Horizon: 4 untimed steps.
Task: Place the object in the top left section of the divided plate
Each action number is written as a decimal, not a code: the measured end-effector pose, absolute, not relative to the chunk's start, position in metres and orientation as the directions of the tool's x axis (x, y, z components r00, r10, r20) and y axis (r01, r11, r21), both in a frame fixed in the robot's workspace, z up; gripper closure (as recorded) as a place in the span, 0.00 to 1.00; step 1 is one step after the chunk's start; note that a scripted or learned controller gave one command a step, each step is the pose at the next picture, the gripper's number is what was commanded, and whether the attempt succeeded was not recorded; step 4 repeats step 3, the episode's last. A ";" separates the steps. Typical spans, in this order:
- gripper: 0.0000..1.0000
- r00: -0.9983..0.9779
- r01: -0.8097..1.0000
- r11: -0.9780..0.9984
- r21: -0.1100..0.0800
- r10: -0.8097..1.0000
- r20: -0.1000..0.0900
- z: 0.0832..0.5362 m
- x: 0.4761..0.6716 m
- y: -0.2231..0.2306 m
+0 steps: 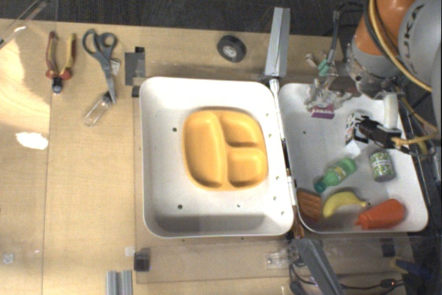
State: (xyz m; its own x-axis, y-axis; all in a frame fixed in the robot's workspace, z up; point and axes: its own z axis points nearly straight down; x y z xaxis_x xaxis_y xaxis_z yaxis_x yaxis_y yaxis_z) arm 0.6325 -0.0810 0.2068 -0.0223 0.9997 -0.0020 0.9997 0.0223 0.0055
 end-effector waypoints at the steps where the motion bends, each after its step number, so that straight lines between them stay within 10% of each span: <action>1: 1.00 0.034 0.999 -0.034 0.006 0.999 0.001 0.213 0.586 0.000; 2: 1.00 -0.004 1.000 0.004 0.003 1.000 0.001 0.185 0.607 0.053; 3: 0.00 -0.004 1.000 0.004 0.003 1.000 0.001 0.185 0.607 0.053; 4: 0.00 -0.004 1.000 0.004 0.003 1.000 0.001 0.185 0.607 0.053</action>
